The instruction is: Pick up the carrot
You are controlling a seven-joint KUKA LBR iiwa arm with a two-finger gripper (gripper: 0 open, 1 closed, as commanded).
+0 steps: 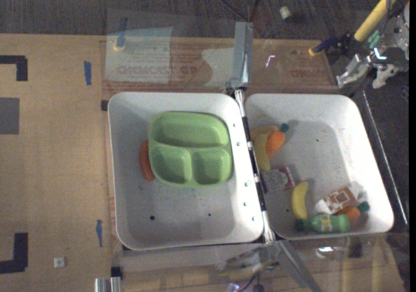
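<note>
**Q:** Carrot grabbed yet?

**Me:** Nope, nothing done. My gripper (376, 63) sits off at 2 o'clock holding nothing (can't tell how open). Carrot (276, 140) lies in the right bin (338, 105), against its 9 o'clock wall.

Evenly lit, somewhat dim, soft overall with mild blur. Faint glare on clear sheeting (195, 56) left of the claw (374, 66). Soft shadows inside both white bins (123, 206). Slightly grainy toward edges.

I count two white bins (123, 219), one green tray (190, 147), two carrots (275, 140), two bananas (299, 199), one bottle (323, 223).
</note>
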